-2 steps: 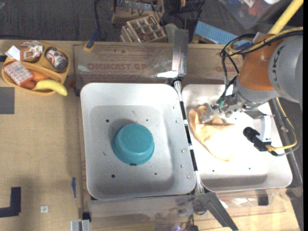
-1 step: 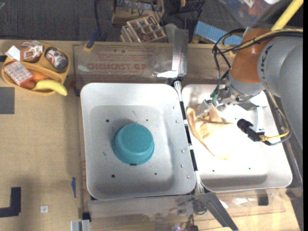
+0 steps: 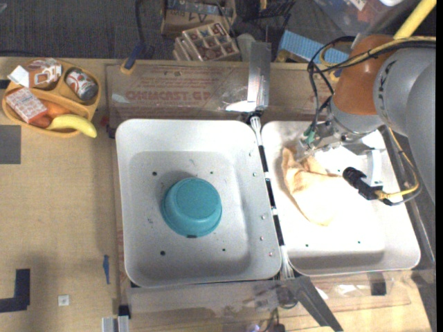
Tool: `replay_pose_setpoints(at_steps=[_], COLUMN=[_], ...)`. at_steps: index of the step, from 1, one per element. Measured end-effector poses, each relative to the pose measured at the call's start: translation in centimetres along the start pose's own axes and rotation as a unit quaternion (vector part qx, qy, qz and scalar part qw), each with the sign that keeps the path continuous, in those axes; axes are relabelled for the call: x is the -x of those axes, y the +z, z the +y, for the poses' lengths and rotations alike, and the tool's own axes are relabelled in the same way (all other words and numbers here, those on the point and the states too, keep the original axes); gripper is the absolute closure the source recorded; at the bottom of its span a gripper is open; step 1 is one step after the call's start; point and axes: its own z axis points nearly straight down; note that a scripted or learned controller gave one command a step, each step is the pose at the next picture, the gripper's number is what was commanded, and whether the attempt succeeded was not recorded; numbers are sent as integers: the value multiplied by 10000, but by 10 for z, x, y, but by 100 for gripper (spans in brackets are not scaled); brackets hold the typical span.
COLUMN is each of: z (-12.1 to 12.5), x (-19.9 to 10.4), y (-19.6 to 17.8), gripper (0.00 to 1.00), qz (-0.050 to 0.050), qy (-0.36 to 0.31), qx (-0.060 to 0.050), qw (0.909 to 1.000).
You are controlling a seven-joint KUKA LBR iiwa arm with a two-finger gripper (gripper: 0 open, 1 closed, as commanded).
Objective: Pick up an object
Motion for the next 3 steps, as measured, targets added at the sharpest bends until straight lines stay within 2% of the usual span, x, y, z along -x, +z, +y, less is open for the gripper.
replay_pose_setpoints(at_steps=[1,2,3], z=[0,1,1], x=[0,1,1], y=[0,-11,-11], gripper=[0,100,0], qz=[-1,-18,-19], qy=[-2,-3,-4], qx=[-1,24,23], qw=[10000,10000,10000])
